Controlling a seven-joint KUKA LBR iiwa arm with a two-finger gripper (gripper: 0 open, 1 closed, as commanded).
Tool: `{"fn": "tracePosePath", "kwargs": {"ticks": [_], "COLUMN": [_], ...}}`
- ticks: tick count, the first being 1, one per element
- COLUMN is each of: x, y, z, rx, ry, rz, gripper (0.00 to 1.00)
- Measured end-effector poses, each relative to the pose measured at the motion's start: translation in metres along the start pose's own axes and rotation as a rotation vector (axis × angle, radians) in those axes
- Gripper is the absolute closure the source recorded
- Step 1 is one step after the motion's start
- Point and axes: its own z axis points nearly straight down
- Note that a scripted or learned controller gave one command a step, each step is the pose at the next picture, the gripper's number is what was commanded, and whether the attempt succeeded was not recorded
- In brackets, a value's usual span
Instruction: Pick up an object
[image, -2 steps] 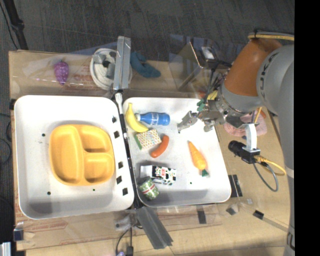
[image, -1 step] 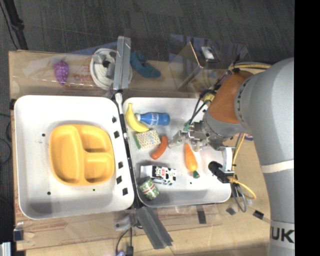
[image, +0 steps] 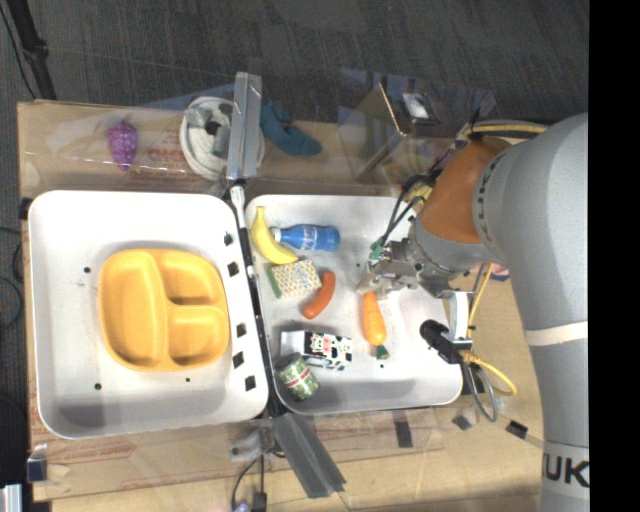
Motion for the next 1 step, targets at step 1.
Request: {"fn": "tracePosePath", "kwargs": {"ticks": [1], "x": [0.0429], "y": [0.0526], "z": [-0.1094], "rx": [-0.003], "ry": [0.0], "rz": [-0.024], "gripper": [1.0]}}
